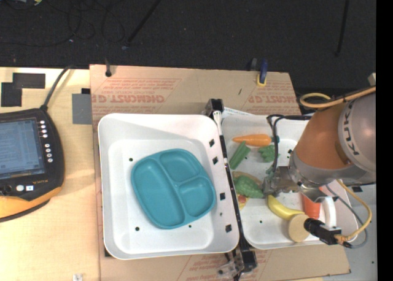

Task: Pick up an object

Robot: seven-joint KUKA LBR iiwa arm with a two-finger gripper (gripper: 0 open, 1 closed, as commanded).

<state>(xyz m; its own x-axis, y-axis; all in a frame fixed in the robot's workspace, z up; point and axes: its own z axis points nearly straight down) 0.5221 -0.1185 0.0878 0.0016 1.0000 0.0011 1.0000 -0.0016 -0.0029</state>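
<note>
The right bin [263,238] holds several toy foods: an orange carrot [252,140], a green pepper-like piece [239,155], a small green leafy piece [268,153], a green lump [248,185], a yellow banana [283,208], a tan round piece [298,229] and an orange-and-white item [319,207]. My gripper [274,183] reaches down into this bin from the right, its tip between the green lump and the banana. The wrist hides its fingertips.
The left bin [116,151] holds a teal divided plate [172,187]. A black divider with clips [225,175] runs between the bins. A tablet pendant [24,151] lies at the far left of the bench. A blue clamp [262,72] stands at the cardboard's back edge.
</note>
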